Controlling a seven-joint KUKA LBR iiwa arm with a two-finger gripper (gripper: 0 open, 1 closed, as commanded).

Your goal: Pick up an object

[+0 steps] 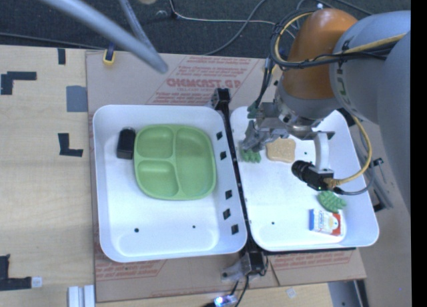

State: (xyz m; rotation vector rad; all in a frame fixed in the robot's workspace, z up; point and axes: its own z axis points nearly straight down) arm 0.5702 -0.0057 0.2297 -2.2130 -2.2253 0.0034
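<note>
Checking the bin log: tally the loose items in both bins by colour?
Green: 3 - divided green plastic plate, small green leafy piece, green leaf-shaped toy
Black: 1 - small black block
Tan: 1 - tan bread-slice toy
Red, white and blue: 1 - small printed packet
Total: 6

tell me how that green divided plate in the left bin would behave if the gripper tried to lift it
The green divided plate looks like rigid moulded plastic, so it probably stays stiff and is light for its size. It lies flat with a low rim, so a two-finger pinch likely only gets the edge, and it may tilt or slip. It seems unlikely to roll.
</note>
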